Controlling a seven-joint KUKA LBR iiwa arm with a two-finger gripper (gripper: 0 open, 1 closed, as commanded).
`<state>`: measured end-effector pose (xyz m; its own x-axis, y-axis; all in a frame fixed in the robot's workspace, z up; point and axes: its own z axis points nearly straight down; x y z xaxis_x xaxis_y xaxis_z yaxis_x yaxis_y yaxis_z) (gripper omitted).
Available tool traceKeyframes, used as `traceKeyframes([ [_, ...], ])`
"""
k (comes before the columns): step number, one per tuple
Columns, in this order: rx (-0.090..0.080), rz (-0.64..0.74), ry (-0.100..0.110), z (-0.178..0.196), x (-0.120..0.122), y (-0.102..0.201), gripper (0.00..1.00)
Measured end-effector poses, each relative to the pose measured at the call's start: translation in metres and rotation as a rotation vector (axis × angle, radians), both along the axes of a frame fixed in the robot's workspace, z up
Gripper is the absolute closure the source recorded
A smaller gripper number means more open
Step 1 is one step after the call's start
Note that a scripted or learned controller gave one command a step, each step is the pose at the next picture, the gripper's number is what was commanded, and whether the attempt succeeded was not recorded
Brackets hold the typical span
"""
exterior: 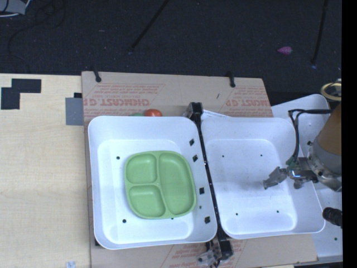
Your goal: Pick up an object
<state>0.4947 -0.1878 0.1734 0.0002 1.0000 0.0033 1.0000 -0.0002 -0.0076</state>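
Note:
A light green divided plate (160,183) with three compartments lies flat in the left bin (106,144). My gripper (284,182) hangs low over the right side of the right bin (245,133), far from the plate. Its two grey fingers (273,179) are spread apart with nothing between them, so it is open. The grey arm with its orange band comes in from the right edge.
A small red object (152,113) and a green one (136,114) peek out behind the left bin's back rim, on the cardboard sheet. A black divider with clips runs between the bins. A pale wooden bench top lies to the left.

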Motion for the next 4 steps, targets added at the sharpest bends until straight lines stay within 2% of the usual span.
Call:
traceKeyframes([
  [1, 0.0, -0.001, -0.001, -0.045, 0.0, -0.004, 0.0],
  [2, -0.001, -0.003, -0.003, -0.032, 0.001, -0.005, 1.0],
  [3, -0.004, 0.001, -0.011, 0.031, -0.001, -0.006, 1.0],
  [4, -0.004, 0.001, -0.008, 0.056, 0.0, -0.007, 1.0],
])
